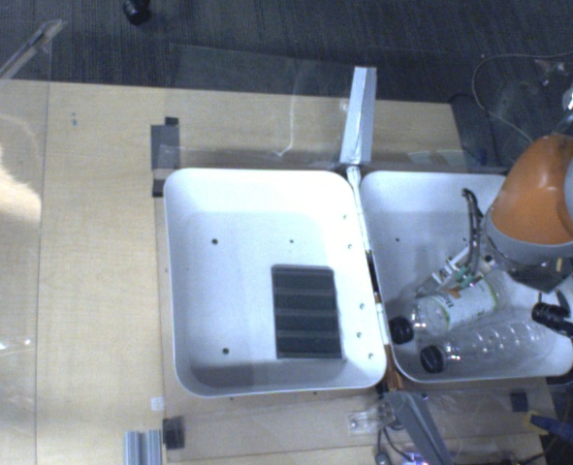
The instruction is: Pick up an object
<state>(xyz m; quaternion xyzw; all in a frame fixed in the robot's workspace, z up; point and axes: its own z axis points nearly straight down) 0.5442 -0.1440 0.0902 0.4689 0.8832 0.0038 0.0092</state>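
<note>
Looking down, we see the gripper (pixel 458 277) low in the right bin (pixel 402 201) just above two clear bottles (pixel 461 327); we cannot tell its state. A dark ridged block (pixel 305 311) lies in the left bin (pixel 218 211).

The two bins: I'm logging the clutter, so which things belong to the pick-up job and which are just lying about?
Job:
- pincer, in the right bin
- two clear bottles with black caps, candidates beside it

Lying about:
- dark ribbed block in the left bin
- clear sheet on the bench
</note>
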